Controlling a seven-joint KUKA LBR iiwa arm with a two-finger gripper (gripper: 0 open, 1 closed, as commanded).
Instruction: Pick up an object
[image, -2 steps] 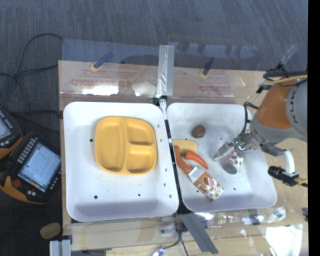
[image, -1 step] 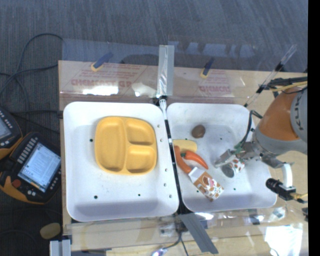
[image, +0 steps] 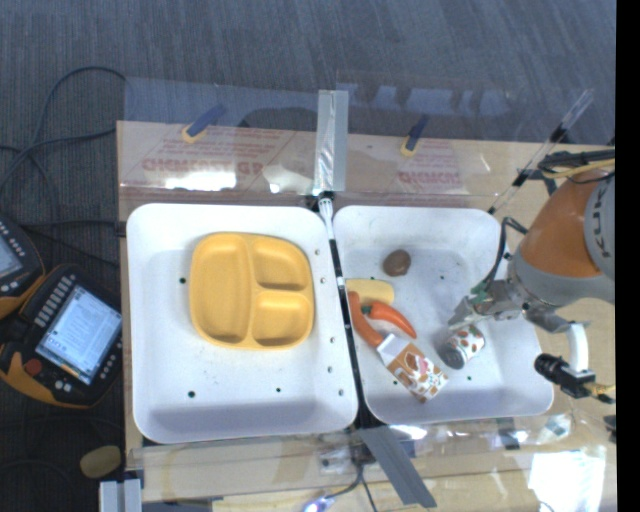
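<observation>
The gripper (image: 468, 318) is hovering just above the small patterned cup (image: 465, 344); whether it grips anything I cannot tell, and the cup may be rolling off.

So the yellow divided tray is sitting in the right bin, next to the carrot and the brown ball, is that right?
Not quite. The camera view shows the yellow divided tray in the left bin, by itself. The carrot and the brown ball lie in the right bin, where the gripper is.
</observation>
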